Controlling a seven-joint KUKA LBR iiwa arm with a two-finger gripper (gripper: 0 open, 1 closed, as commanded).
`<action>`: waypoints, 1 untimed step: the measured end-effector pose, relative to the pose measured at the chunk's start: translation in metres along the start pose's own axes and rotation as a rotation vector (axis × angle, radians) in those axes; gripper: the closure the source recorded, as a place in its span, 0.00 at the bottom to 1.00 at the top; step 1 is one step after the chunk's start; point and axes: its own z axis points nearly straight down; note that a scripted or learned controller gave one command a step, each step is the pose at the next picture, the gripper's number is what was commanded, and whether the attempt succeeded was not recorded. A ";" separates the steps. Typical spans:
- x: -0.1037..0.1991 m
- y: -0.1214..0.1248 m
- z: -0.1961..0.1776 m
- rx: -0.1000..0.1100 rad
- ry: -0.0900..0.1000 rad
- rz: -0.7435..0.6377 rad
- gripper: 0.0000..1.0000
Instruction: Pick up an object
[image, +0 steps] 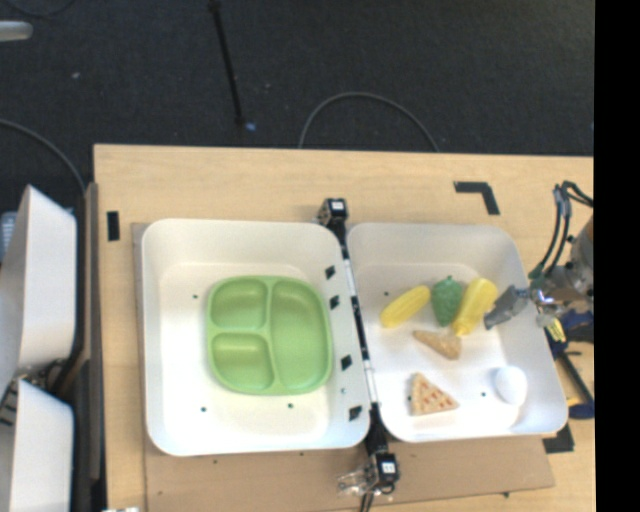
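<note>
I see the bench as a pale wooden board (300, 180) filling the middle of the frame, with two shallow white bins side by side on it. The left white bin (175, 300) holds a light green plastic tray with three compartments (268, 334), lying flat near its centre.

The right white bin (400, 250) holds the loose items. In its upper middle a yellow toy corn cob (404, 306) lies tilted, and just right of it sits a dark green toy pepper (446, 296), touching or nearly touching a second yellow, elongated toy piece (474, 304) that leans diagonally on its right. Below the pepper is a small tan wedge-shaped piece (439, 343). Further down, near the lower edge of the bin, lies a triangular toy pizza slice with a tan crust and orange speckled top (431, 396). To its right, in the lower right corner of the bin, rests a small white rounded object (509, 384).

At the right edge of the frame, the grey two-finger gripper (508, 306) reaches in over the right rim of that bin, its tip just beside the right end of the second yellow piece. I cannot tell whether its fingers are apart or together, and I see nothing held between them. Cables and blue fittings hang behind it.
</note>
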 end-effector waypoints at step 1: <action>0.001 0.002 0.043 0.003 0.000 0.003 0.00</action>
